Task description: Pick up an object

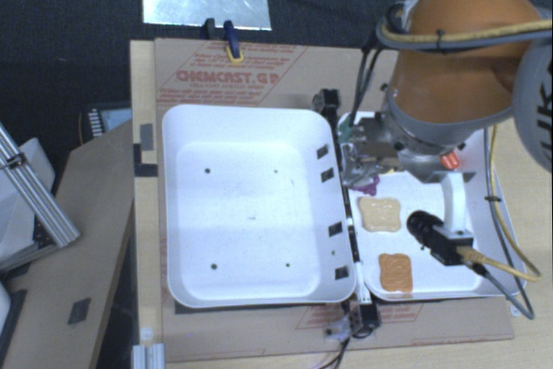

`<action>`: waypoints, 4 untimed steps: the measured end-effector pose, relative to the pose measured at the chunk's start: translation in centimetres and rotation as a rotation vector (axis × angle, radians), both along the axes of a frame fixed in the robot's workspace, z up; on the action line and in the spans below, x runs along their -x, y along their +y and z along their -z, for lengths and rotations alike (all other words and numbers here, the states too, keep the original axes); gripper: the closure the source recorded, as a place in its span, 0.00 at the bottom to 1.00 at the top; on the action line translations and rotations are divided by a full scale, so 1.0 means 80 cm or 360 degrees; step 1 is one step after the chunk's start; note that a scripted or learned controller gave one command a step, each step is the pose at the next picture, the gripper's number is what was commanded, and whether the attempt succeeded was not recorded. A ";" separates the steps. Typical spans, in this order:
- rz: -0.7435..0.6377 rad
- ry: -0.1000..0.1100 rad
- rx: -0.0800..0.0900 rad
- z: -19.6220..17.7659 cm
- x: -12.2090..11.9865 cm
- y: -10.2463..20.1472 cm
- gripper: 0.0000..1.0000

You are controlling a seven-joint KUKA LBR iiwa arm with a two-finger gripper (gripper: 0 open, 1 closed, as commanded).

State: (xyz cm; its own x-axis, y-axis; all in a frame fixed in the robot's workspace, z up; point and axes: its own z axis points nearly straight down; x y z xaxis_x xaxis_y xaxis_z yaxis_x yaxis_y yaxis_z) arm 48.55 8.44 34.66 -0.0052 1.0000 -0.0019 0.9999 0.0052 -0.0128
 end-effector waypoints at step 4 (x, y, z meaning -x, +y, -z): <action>0.0001 -0.0024 -0.0005 -0.236 -0.036 0.095 0.00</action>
